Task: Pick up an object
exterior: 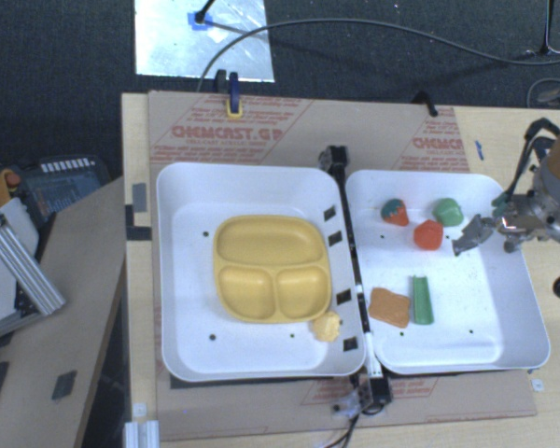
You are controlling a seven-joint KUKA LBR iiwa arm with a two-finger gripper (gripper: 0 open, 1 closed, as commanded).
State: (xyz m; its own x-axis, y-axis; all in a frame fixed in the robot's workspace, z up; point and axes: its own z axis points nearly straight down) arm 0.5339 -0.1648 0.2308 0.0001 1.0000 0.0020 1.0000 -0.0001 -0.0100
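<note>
My gripper (pixel 485 220) hangs over the right side of the right bin (pixel 513 343), reaching in from the right edge. It is open and holds nothing. Just left of it lie a red-orange piece (pixel 428 235) and a green piece (pixel 448 212). A red piece with a green top (pixel 395 212) sits further left. Toward the front of the same bin, an orange-brown block (pixel 389 307) lies beside a green stick (pixel 421 300).
The left bin (pixel 182 250) holds a yellow divided tray (pixel 271 267), with a small yellow piece (pixel 327 326) at its front right corner. A black divider (pixel 347 250) separates the bins. Cardboard lies under both bins.
</note>
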